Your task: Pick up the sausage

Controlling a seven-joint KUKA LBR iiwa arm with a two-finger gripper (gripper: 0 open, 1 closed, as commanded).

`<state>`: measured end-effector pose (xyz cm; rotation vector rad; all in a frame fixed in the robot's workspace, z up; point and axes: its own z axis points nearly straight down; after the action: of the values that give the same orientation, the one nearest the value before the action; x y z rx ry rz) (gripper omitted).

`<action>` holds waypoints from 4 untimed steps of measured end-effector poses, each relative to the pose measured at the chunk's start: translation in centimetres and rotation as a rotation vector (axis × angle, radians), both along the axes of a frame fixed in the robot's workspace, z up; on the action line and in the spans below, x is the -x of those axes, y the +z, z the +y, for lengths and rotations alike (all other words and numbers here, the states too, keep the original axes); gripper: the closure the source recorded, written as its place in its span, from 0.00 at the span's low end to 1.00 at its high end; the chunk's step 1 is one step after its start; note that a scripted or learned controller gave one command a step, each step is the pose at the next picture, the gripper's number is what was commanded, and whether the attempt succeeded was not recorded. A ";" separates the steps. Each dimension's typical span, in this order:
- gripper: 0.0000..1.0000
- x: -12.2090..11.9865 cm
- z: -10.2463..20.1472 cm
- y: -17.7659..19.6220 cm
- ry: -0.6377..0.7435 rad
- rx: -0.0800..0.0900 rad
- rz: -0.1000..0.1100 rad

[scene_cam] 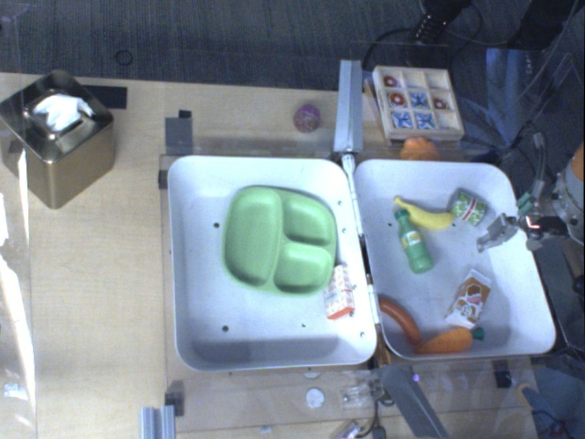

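The sausage (399,319) is a reddish-brown curved link lying in the front left corner of the right bin (521,282), close to the bin's left wall. An orange carrot (447,341) lies just to its right, nearly touching its end. My gripper (502,231) hangs over the right side of the same bin, near the right wall and well away from the sausage, up and to the right of it. Nothing shows in its grasp.
The right bin also holds a banana (426,214), a green bottle (414,243), a small can (469,208) and a brown-white carton (471,300). In the left bin (196,337) lie a green divided plate (279,239) and a red-white packet (340,294).
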<state>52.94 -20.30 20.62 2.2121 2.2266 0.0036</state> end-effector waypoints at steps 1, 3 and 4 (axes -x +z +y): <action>0.00 2.9 4.3 -1.2 0.194 0.001 -0.001; 0.00 3.6 11.3 -11.6 0.391 0.008 -0.015; 1.00 3.2 11.4 -10.2 0.392 0.013 -0.028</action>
<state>49.73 -8.93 10.39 1.7210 2.5910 0.0209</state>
